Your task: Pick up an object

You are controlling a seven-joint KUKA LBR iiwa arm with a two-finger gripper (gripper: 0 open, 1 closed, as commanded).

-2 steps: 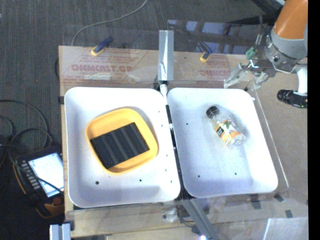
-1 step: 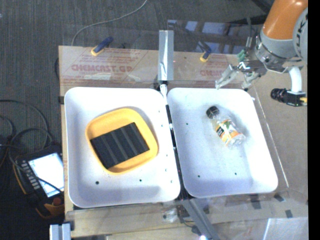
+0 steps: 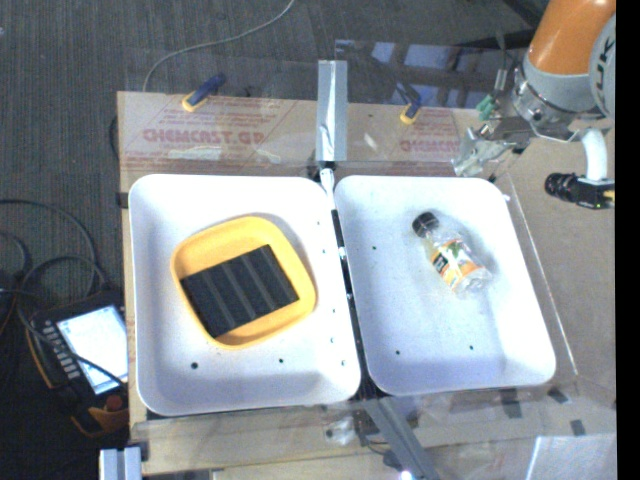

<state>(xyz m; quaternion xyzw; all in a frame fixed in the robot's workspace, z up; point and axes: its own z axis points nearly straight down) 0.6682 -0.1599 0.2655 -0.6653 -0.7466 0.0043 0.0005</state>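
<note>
A small clear plastic bottle (image 3: 452,255) with a black cap and an orange label lies on its side in the right bin (image 3: 400,318). A yellow tray with a black ribbed insert (image 3: 242,286) rests in the left bin (image 3: 160,218). My gripper (image 3: 487,146) hangs above the back right corner of the right bin, up and to the right of the bottle and apart from it. Nothing shows between its fingers.
A metal divider post (image 3: 330,113) stands at the back between the bins. Blue and yellow clamps (image 3: 203,92) hold a cardboard sheet behind the bins. A tablet (image 3: 85,343) and cables lie on the floor at the left.
</note>
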